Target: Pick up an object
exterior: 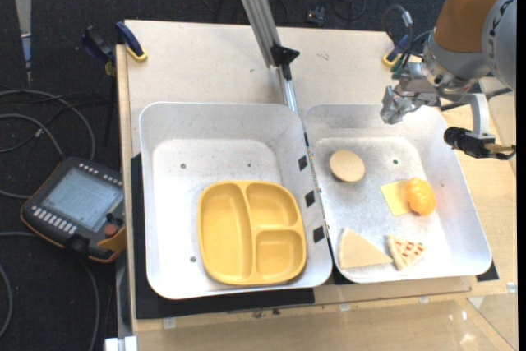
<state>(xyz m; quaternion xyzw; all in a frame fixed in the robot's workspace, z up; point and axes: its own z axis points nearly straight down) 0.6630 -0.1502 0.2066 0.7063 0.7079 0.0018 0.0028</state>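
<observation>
Grey arm parked over the right bin's (460, 177) far edge, nothing grabbed.
Gripper (394, 109) is too small to tell if the jaws are apart or together; cookie (347, 166), orange (421, 196), cheese (396, 198), wedge (362, 251) and waffle (407, 251) sit below it.

1. The two bins (164, 177) look like matt white plastic, finely speckled.
2. The yellow tray (251, 233) is smooth plastic with a soft sheen.
3. The bench (205, 53) top is pale, matt board.
4. The arm's orange band (460, 12) is glossy; the gripper (394, 107) looks like dull grey metal.
</observation>
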